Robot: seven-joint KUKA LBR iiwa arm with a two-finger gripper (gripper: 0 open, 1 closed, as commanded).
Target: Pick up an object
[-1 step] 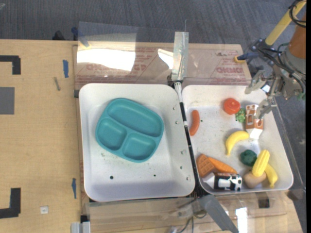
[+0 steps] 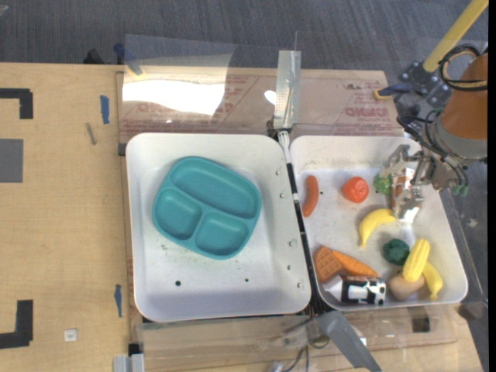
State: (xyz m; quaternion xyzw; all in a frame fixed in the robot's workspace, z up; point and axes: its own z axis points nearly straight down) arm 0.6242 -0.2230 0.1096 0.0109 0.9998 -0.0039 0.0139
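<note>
Overall, the wooden bench (image 2: 54, 231) carries two white bins side by side on a grey carpeted floor (image 2: 232, 6). The left bin (image 2: 147, 285) holds a teal divided plate (image 2: 206, 206). The right bin (image 2: 446, 223) holds a tomato (image 2: 355, 190), sausage (image 2: 310, 194), banana (image 2: 375, 224), corn cob (image 2: 416, 259), carrot (image 2: 353, 264) and other toy foods. The gripper (image 2: 406, 196) hangs over the right bin's upper right area, just beside the banana; its opening cannot be judged, and no object is seen in its grasp.
</note>
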